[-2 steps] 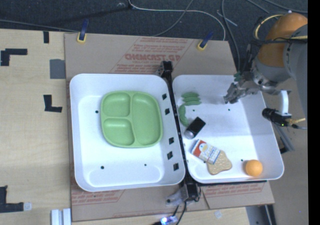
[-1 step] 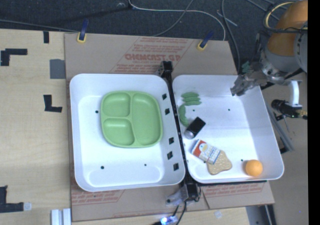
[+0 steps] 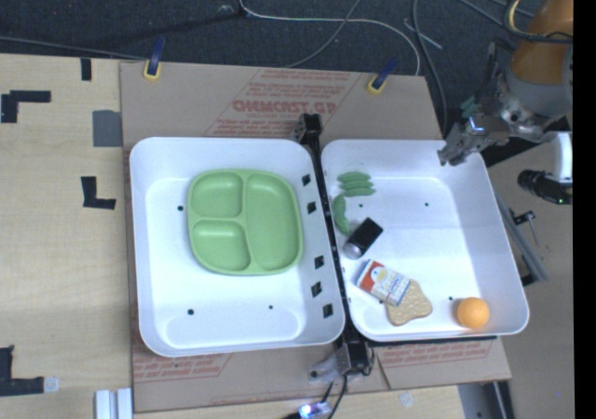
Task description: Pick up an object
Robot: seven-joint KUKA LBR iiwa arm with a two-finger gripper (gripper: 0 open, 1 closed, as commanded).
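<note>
Camera view — gripper (image 3: 453,151) over right bin's (image 3: 484,212) rim.

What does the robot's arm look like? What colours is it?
The arm is grey with a bright orange band near the top. It ends in a small dark, metallic gripper at the corner of the right bin.

Just one fixed camera up high, looking down at a slant on the wooden bench (image 3: 56,222) and both shallow white bins (image 3: 158,315).
</note>
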